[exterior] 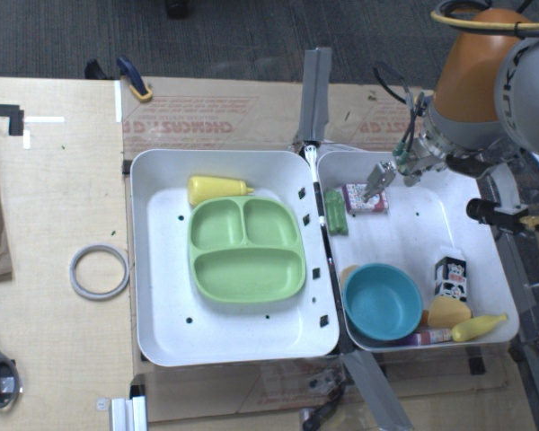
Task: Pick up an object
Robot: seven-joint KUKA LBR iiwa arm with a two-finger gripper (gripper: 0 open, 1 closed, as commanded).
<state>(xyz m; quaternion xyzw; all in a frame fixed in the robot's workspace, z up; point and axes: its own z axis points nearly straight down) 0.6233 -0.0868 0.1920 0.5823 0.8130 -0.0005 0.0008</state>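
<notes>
No object is lifted yet: tool point(380, 180) hangs over pink box point(366, 198), upper right bin point(413, 218), grip state indiscernible.

Bright, even light from overhead, and the two white bins point(153, 241) come up almost washed out, soft shadows pooling along their inner walls. The green tray point(247, 250) catches a mild sheen. Detail is a touch soft overall (grainy on the dark floor point(251, 12)), edges slightly bowed.
</notes>
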